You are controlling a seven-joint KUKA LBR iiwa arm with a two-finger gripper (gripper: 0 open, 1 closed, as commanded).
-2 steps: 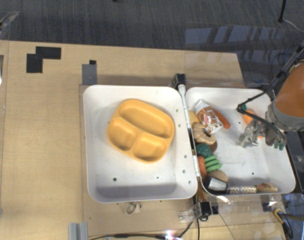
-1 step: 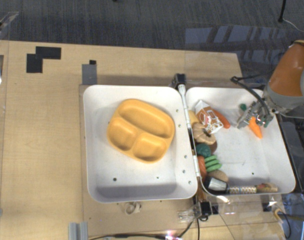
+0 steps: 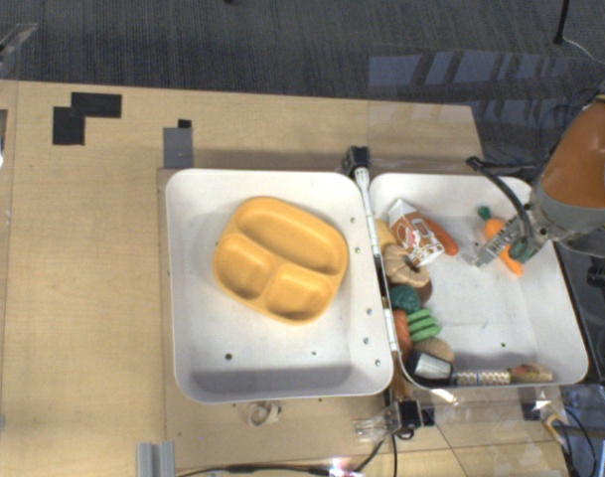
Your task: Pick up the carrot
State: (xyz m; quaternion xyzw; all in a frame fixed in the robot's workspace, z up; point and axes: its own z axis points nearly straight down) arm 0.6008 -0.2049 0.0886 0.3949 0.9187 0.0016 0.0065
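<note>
Gripper (image 3: pixel 503 247) low in right bin (image 3: pixel 501 316), far-right part, right at carrot (image 3: pixel 505 238); orange body and green top (image 3: pixel 486 211) beside it. Cannot tell if carrot is grasped. Carrot not lifted; grasp and lift likely left. Left bin holds yellow tray (image 3: pixel 280 257)

On your bench, two white bins. The left bin (image 3: pixel 198 366), well to the left of the pincer, holds a yellow divided tray (image 3: pixel 280 256) near its middle. The right bin (image 3: pixel 540 356), under the pincer, holds a heap along its left wall: a red-and-white carton (image 3: pixel 417 237), just left of the pincer; a brown lump (image 3: pixel 404 268) below that; a green ridged piece (image 3: pixel 418 323); lower still, a dark cup (image 3: pixel 431 369). A small brown stick (image 3: pixel 529 373) lies at the near wall, below the pincer.
</note>
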